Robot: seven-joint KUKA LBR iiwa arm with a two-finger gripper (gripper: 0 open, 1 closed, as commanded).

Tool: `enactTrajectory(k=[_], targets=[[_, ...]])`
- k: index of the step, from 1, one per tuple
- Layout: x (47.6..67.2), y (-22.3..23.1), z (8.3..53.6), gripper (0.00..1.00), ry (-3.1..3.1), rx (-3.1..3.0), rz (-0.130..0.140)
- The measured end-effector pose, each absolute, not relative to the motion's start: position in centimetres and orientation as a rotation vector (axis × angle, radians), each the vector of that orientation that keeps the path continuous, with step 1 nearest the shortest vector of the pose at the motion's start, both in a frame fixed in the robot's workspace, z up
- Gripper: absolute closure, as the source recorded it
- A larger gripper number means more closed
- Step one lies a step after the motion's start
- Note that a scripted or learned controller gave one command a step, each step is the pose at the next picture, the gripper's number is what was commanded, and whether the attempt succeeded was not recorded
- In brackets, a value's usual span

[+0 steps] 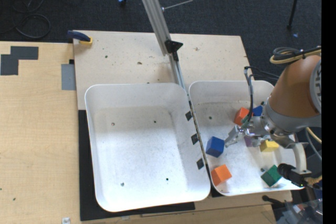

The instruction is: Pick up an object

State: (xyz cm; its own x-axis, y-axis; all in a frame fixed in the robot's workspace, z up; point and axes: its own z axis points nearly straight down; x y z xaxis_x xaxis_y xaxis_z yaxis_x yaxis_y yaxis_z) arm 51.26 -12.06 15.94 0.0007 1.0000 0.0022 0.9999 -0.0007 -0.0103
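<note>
From above, the grey arm with its orange band (294,94) reaches in from the right over the right-hand shallow white bin (220,93). Its two-finger gripper (237,137) hangs low among the blocks, and whether its jaws are spread or closed cannot be told; nothing can be seen caught between them. Just left of the jaws lies a blue cube (214,146). Just above them sits an orange cube (241,116), with a smaller blue block (257,110) beside it to the right. To the right of the jaws lies a small yellow block (269,146), and farther down on that side a green cube (271,176). Below and slightly left of the jaws rests a second orange cube (221,173). The left-hand white bin (105,96) lies well to the left of the jaws.
</note>
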Motion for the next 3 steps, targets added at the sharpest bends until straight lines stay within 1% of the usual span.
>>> enactTrajectory(k=[1, 2, 3], targets=[[51.6, -11.2, 11.8, 0.0, -2.218, -2.219, -0.005], [51.6, -11.4, 13.0, 1.0, -2.213, -2.227, -0.007], [51.9, -11.8, 17.2, 1.0, -2.222, -2.222, -0.001]])
